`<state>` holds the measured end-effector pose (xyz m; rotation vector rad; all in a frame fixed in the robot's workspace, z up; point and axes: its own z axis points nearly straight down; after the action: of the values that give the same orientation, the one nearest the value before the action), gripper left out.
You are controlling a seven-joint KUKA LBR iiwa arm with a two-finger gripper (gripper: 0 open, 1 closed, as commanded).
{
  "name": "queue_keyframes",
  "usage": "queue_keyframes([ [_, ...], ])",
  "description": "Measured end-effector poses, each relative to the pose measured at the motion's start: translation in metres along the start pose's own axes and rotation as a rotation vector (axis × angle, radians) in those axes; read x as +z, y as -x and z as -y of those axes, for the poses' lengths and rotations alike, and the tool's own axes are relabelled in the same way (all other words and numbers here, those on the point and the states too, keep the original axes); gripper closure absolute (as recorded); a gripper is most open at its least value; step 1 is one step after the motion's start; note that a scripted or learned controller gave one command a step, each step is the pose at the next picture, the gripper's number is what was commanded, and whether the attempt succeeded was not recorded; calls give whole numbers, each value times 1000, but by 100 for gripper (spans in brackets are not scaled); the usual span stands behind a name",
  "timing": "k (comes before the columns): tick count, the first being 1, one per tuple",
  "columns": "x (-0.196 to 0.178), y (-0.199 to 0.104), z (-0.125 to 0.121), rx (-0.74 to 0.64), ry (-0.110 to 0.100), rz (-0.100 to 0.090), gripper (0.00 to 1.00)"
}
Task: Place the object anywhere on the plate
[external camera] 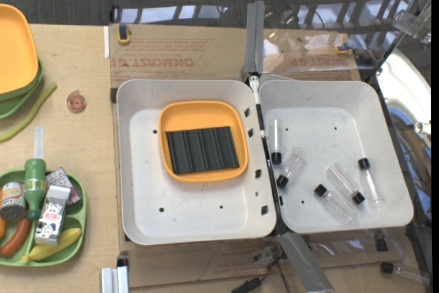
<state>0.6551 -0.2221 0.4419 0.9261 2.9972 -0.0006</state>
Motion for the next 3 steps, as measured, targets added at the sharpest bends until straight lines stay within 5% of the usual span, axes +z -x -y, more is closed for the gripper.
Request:
queue_keyframes([
  [1, 0, -11, 7, -426, 1, -3, 100],
  [3, 0, 3, -4, -831, 3, 1, 100],
])
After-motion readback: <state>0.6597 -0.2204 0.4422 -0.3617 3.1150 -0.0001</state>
